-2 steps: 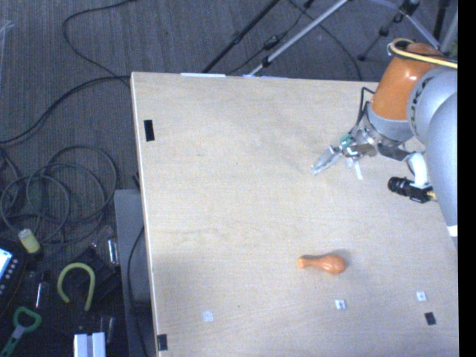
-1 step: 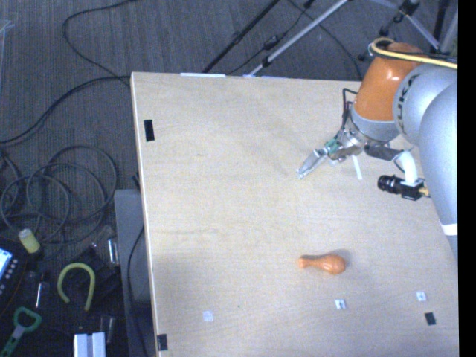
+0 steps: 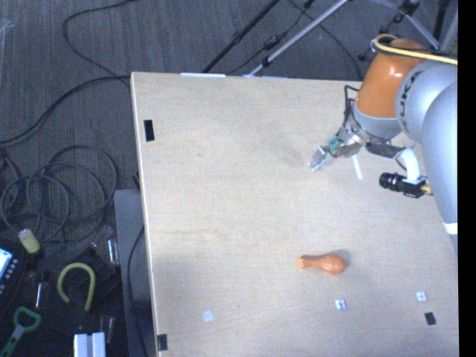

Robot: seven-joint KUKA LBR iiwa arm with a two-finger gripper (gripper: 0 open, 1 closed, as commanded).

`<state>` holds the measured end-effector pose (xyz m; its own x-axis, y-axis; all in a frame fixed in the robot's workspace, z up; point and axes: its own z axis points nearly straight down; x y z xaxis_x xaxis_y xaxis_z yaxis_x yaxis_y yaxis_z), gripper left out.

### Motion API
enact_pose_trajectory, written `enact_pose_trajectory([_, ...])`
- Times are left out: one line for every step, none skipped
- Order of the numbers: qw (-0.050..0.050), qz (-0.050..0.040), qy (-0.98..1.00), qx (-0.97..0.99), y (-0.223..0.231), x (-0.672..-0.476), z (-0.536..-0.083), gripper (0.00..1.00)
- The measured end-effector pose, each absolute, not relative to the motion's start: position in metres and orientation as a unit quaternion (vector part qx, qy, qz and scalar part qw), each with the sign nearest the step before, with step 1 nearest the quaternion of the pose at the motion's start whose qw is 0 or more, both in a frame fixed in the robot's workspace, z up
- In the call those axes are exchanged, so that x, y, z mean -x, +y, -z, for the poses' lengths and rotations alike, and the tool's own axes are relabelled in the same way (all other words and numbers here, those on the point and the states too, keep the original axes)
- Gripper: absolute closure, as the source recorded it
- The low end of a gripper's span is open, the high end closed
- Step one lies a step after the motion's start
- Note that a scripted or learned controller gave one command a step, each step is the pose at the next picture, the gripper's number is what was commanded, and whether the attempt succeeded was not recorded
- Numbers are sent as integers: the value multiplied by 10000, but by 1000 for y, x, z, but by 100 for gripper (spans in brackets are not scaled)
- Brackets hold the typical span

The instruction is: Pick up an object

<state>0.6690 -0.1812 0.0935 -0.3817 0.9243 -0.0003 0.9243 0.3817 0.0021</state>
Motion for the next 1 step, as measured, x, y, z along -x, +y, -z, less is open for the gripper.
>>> enact_pose_trajectory([-3,0,7751,-6318,-125,-668,-148,100])
